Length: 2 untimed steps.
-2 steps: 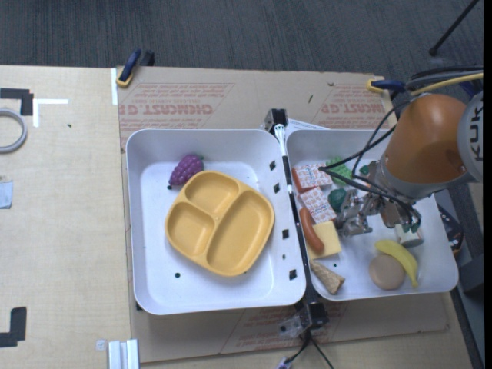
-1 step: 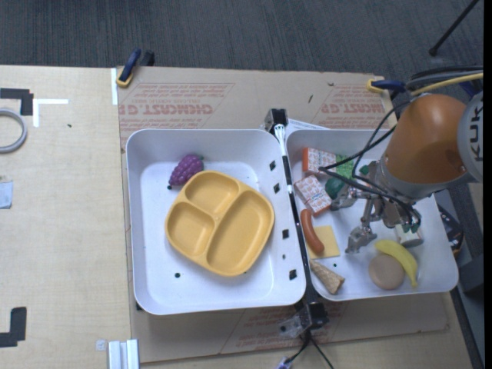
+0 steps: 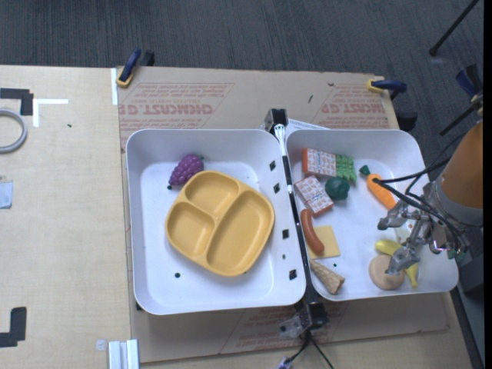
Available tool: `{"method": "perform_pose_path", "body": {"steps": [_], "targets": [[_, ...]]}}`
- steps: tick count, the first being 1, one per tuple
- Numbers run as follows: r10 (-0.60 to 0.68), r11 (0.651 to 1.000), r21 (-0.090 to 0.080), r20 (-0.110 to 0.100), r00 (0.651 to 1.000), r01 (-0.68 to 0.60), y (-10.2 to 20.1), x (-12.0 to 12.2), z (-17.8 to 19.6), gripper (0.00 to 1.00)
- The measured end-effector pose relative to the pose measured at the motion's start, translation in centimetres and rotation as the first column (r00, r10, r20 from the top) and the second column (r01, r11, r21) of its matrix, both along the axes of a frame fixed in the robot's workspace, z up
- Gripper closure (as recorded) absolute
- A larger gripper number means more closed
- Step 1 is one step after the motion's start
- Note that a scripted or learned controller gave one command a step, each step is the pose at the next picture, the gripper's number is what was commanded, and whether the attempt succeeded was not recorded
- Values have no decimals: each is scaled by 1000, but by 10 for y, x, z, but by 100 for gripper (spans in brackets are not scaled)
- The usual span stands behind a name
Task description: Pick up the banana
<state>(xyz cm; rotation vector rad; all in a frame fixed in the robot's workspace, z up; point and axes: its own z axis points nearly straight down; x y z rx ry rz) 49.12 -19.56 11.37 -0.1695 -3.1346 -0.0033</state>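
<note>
The banana (image 3: 383, 247) is yellow and lies at the front right of the right bin (image 3: 355, 226). Its far end (image 3: 413, 276) pokes out near the bin's front wall, and its middle is hidden by the gripper. My gripper (image 3: 391, 244) hangs low over the banana, reaching in from the right. Its fingers are spread, one fingertip (image 3: 383, 223) behind the banana and the other (image 3: 395, 267) in front of it. Open, it straddles the banana, which rests on the bin floor.
A tan round bun (image 3: 382, 277) lies against the banana's front side. The right bin also holds a carrot (image 3: 379, 191), a green vegetable (image 3: 337, 188), two printed boxes (image 3: 318, 162), a sausage (image 3: 311, 232), cheese (image 3: 329, 241) and a bread wedge (image 3: 328, 277). The left bin (image 3: 146, 229) holds a yellow divided plate (image 3: 221, 221) and purple grapes (image 3: 186, 169).
</note>
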Motion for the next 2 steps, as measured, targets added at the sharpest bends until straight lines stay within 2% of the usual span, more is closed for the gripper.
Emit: {"method": "perform_pose_path", "body": {"steps": [1, 2], "targets": [[284, 959, 0, 6, 959, -284, 0, -4, -21, 0], [582, 813, -1, 3, 813, -582, 29, 24, -22, 0]]}}
